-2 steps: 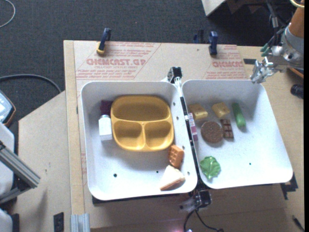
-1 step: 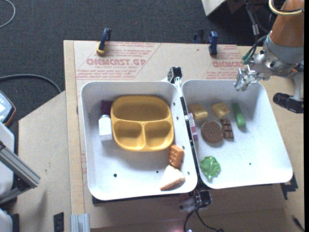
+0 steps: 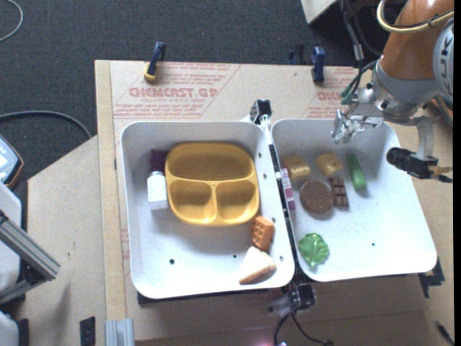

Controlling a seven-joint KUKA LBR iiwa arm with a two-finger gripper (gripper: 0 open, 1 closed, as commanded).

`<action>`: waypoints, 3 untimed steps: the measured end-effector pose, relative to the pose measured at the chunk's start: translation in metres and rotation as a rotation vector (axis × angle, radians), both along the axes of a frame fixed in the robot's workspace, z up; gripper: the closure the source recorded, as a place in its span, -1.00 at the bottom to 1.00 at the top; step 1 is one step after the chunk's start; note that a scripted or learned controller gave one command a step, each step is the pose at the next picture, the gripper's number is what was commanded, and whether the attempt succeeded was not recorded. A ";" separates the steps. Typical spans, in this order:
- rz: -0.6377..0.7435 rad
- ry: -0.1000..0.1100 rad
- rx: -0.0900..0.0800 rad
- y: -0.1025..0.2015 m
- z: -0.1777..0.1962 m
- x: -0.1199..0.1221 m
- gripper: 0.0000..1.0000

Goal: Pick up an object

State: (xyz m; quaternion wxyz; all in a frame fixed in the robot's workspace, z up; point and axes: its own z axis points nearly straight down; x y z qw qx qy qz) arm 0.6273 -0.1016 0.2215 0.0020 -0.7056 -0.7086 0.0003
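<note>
Overhead, the gripper [image 3: 347, 130] hung above the right bin's [image 3: 403, 244] far edge, fingers seemingly apart and holding nothing. The green pepper [image 3: 356, 171] lay nearest, just beside the yellow block [image 3: 329, 164]. Judged from here, a descent could nudge either aside or strike the wall.

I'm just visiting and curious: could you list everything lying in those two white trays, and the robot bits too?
Yellow plastic divided plate: one, left bin.
Small white bottle: one, left of the plate.
Dark purple item: one, behind the bottle; unclear what.
Orange waffle-like block: one, left bin, front right.
Tan bread wedge: one, front corner.
Yellow-tan chunks: two, right bin, back.
Brown round cookie: one, middle.
Brown chocolate bar: one, beside the cookie.
Green pod: one, right bin.
Green leafy piece: one, front.
Gripper: one, grey, over the right bin's back edge.
</note>
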 end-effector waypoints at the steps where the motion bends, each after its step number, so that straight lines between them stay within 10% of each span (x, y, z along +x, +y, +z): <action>1: 0.001 0.000 0.001 0.050 -0.002 -0.006 1.00; 3: -0.005 0.001 -0.002 0.056 0.003 -0.028 1.00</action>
